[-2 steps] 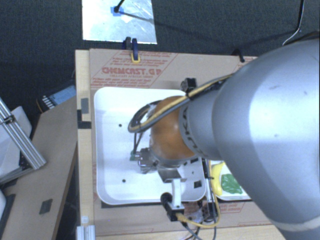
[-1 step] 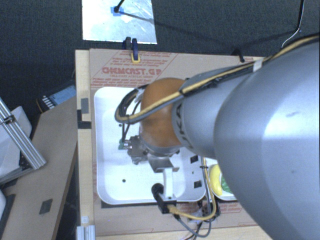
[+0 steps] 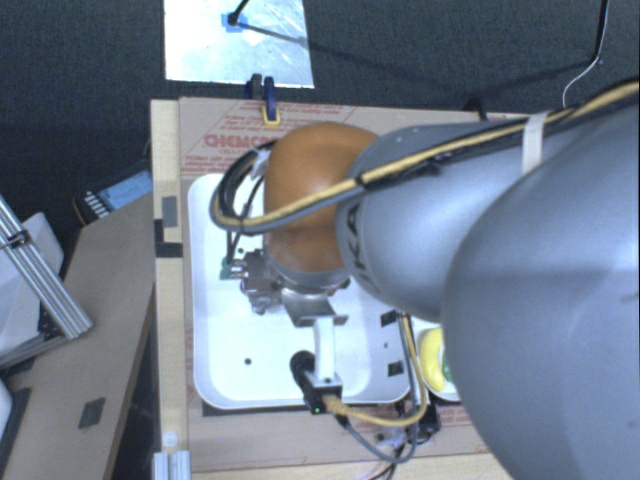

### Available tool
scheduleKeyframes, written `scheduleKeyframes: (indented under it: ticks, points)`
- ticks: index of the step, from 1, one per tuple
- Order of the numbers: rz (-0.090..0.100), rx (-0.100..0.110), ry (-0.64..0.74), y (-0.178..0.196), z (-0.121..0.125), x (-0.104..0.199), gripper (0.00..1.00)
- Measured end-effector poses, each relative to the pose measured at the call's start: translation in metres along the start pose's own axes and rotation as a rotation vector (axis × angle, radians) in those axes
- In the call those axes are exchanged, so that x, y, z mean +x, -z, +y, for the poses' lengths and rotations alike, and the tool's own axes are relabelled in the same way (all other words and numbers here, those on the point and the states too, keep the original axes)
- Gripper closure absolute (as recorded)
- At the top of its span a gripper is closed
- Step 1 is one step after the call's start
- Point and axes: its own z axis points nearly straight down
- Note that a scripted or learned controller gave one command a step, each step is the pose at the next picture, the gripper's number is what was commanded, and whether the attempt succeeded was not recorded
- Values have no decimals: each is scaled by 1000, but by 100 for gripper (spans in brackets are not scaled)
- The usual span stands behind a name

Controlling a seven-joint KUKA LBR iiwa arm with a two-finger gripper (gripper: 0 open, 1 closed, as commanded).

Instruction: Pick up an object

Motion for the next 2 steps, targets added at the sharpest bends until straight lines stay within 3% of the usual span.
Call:
scheduleKeyframes:
  ticks: [1, 2]
  points:
    - [-6, 6, -7, -121, 56, -6, 100]
    - [-4, 7, -5, -119, -3, -3, 100]
